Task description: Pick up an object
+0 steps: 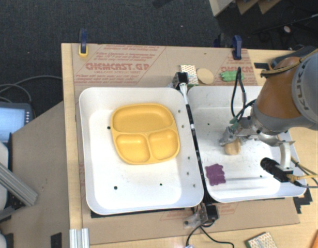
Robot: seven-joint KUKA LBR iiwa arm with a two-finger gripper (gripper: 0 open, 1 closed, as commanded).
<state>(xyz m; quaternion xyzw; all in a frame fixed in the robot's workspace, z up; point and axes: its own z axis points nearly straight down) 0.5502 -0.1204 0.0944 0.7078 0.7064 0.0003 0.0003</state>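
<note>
Camera view, from above at a slant, takes in a tan board surface (148, 61) printed with red lettering, bearing two shallow white plastic bins side by side. The left bin (96, 190) holds a yellow plastic divided plate (145, 133) with one long compartment at the top and two smaller ones below; the plate lies flat toward the upper middle of that bin. The right bin (210, 102) holds a small tan rounded block (231, 148) near its middle and a purple irregular soft piece (216, 174) lower down, close to the wall shared with the left bin. The two lie near each other but apart.

The grey arm with its orange band (283, 97) reaches in from the right and bends down over the right bin. Its gripper (232, 137) sits directly above the tan block, touching or just about touching its top; whether the jaws are spread or closed cannot be told from this angle, and the block is not plainly seen between them. A black cable (235, 94) loops up from the wrist.

Beyond the bins, on the far strip of the surface, rest a pale round disc (205, 76) and a small green object (229, 76), well apart from the arm's tip. Two blue clamps (237, 46) pin the far edge.
</note>
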